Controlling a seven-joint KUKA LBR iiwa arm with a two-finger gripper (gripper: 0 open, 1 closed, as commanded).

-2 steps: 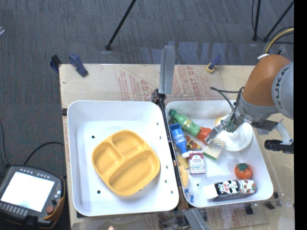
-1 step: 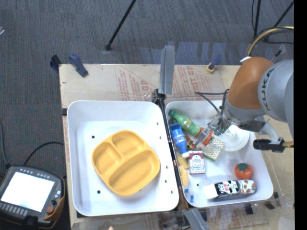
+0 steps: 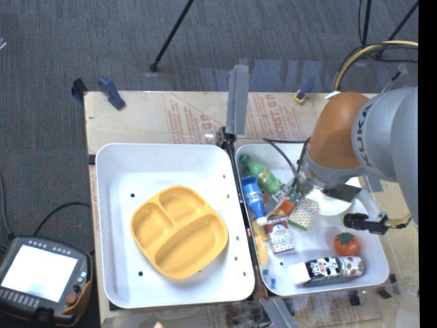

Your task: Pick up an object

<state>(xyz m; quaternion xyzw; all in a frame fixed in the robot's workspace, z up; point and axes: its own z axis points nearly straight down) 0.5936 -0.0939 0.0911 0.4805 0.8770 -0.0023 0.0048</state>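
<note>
Camera view: end effector (image 3: 292, 198) low among right bin (image 3: 379, 255) clutter

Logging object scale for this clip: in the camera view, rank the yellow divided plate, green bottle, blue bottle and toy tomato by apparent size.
1. Yellow divided plate, by far the largest.
2-3. Green bottle and blue bottle look alike; I won't rank them.
4. Toy tomato, smallest.

The arm (image 3: 382, 132), just above and right of the gripper (image 3: 295, 195), is showing the letters "KUKA" running down its grey casing. The cardboard sheet (image 3: 198, 118) beyond the bins, up and left of the gripper, is carrying red print that is lying upside down and is too blurred to read.
</note>
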